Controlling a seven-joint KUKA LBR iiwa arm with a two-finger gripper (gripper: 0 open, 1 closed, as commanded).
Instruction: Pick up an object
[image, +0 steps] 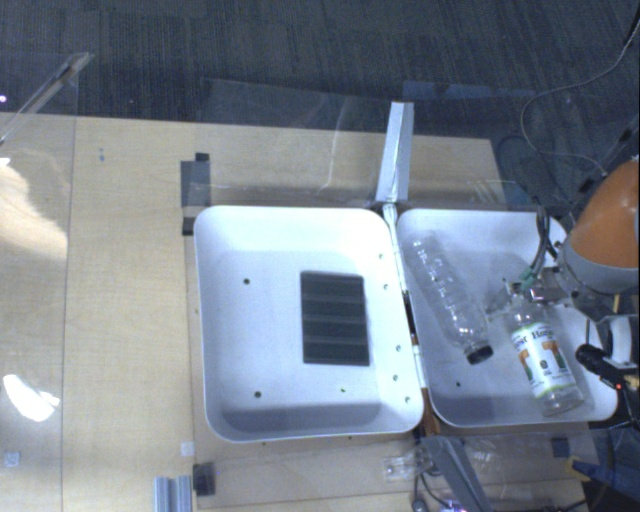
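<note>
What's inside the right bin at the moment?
The right bin holds a clear plastic bottle with a dark cap and a labelled bottle, both lying down. The arm covers its far right corner.

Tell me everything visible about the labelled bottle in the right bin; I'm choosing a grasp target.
The labelled bottle looks like clear plastic, with a white and orange label around its middle. It lies on its side on the floor of the right bin, near the far right wall, neck toward the arm and base toward the bin's near right corner. A second, unlabelled clear bottle lies apart to its left. The end effector is beside its neck; contact is unclear.
</note>
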